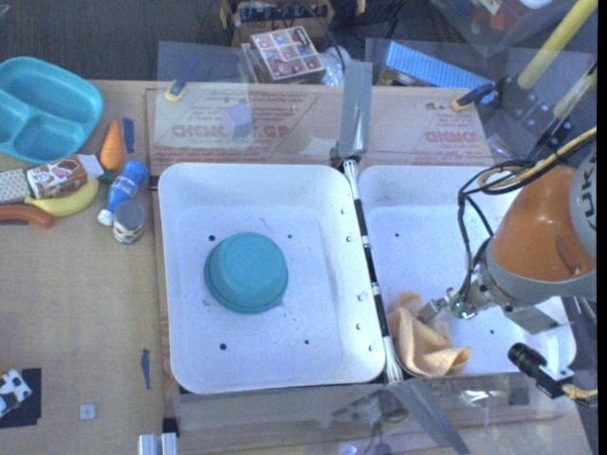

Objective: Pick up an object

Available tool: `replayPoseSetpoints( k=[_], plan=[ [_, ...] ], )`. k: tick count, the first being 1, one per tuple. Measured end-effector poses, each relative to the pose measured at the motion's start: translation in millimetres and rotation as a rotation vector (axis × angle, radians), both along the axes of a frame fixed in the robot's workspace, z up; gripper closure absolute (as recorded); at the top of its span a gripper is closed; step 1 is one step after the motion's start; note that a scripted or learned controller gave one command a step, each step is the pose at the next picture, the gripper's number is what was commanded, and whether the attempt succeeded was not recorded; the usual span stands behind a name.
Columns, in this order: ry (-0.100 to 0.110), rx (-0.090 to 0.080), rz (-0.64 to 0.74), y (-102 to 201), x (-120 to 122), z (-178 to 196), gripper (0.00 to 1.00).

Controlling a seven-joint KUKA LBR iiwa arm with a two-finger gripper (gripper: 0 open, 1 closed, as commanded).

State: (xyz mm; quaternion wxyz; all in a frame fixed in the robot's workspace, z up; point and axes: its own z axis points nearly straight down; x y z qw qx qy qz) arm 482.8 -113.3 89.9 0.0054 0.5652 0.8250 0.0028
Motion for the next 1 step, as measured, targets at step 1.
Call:
replayPoseSetpoints(
  k=[1],
  plan=[
    [0.009,0.001,-0.185,-27.9,-3.2,71.0,0.0]
  ],
)
